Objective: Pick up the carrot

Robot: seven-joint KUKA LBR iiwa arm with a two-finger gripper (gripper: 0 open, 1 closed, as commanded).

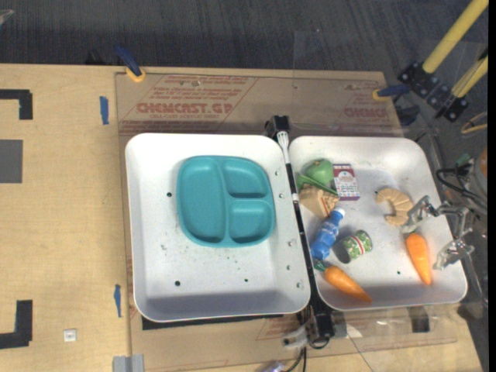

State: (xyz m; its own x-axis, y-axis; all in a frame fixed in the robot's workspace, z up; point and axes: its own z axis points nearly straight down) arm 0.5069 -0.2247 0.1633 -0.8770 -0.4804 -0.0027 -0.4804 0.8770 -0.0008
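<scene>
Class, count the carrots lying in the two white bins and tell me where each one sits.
2. One carrot lies near the right bin's right wall, beside the croissant. The other carrot lies near its front edge, below the blue bottle. None seems hidden.

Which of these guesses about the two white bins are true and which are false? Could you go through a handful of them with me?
1. The teal divided plate lies in the left bin. True.
2. There are two carrots in the right bin. True: one carrot near its front edge, another carrot towards its right side.
3. The blue bottle stands on the teal plate. False: it lies in the right bin, beside a small green can.
4. The croissant is in the left bin. False: it sits in the right bin, above the right-hand carrot.
5. A carrot rests on the teal plate. False: both lie on the right bin's floor.
</scene>
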